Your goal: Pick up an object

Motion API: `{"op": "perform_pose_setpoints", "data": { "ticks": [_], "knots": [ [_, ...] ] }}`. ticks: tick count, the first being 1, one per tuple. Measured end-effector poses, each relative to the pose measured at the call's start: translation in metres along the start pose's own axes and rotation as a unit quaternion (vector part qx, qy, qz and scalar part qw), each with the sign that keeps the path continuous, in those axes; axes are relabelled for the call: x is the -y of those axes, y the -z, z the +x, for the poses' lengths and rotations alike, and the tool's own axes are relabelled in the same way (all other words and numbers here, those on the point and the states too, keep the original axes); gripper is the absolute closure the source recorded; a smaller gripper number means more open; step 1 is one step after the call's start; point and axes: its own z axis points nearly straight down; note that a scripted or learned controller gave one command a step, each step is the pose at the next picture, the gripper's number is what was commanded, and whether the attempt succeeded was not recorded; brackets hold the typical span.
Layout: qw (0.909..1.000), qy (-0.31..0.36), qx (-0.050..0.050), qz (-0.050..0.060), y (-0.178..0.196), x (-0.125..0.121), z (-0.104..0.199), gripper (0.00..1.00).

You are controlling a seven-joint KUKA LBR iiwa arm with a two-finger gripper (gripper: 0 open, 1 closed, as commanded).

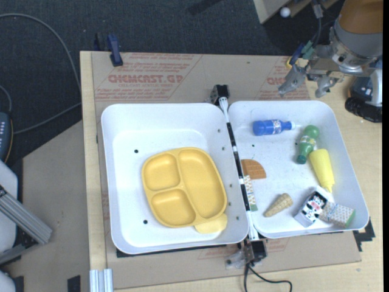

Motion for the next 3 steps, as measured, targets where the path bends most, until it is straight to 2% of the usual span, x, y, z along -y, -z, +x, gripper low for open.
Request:
{"op": "perform_pose_setpoints", "data": {
  "ticks": [1,2,3],
  "knots": [
    [1.0000,0.000,0.000,0.001,-0.126,0.011,0.015,0.00],
    [1.0000,0.000,0.002,-0.005,-0.181,-0.012,0.012,0.00],
    [0.9999,0.000,0.005,-0.009,-0.188,-0.019,0.014,0.00]
  ]
}}
